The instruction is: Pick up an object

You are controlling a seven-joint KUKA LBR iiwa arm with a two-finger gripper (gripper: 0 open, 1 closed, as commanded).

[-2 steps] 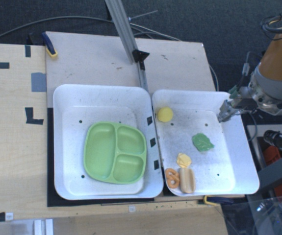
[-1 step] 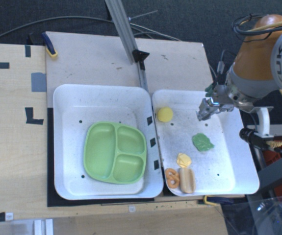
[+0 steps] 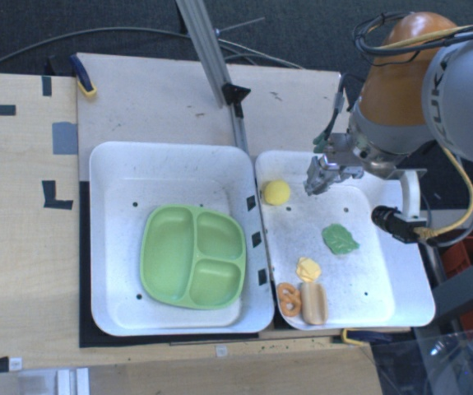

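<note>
Here the tool (image 3: 318,179) hangs over the right bin's (image 3: 401,303) far end, just beside the yellow ball (image 3: 276,192), likely lining up a grasp; nothing sits between its fingers, and I cannot tell their spread.

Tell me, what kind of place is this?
Probably a robotics lab or test bench: a robot arm's gripper over white bins, toy food like a yellow ball, a green divided tray, and loose cables.

The gripper (image 3: 320,176) is too blurred to judge its opening; the arm (image 3: 433,72) runs off the right edge.
</note>
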